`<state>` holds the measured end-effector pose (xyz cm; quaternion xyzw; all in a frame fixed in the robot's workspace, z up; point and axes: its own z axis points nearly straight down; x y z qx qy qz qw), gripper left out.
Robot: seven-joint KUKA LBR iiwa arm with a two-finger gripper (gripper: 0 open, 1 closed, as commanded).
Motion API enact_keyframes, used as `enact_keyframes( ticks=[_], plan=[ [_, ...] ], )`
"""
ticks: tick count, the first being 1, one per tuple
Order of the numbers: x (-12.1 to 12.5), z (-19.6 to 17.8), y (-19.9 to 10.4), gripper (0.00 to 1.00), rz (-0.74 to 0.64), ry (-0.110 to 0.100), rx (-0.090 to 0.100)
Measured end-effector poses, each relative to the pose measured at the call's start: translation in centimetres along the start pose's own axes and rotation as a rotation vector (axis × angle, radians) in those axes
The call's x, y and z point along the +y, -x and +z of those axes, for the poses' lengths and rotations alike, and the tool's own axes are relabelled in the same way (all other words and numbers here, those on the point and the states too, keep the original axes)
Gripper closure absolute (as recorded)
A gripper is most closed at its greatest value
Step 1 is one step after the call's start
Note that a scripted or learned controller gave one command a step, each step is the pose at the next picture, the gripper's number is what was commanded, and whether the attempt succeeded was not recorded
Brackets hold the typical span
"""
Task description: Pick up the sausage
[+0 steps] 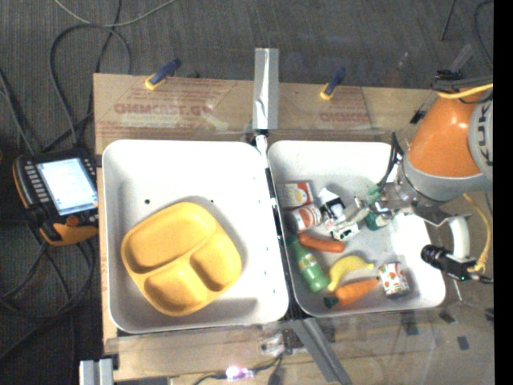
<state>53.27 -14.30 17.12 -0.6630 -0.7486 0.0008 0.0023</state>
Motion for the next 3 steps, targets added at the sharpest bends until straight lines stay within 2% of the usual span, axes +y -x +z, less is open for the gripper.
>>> enact_keyframes(
  ticks=[1, 2, 3],
  plan=[
    [-1.8, 8.3, -2.8, 0.0, -0.093, 0.011, -0.006],
    [-1.7, 7.4, -2.9, 1.0, -0.093, 0.013, -0.004],
    [0.4, -1.1, -8.1, 1.0, -0.118, 0.001, -0.002]
  ],
)
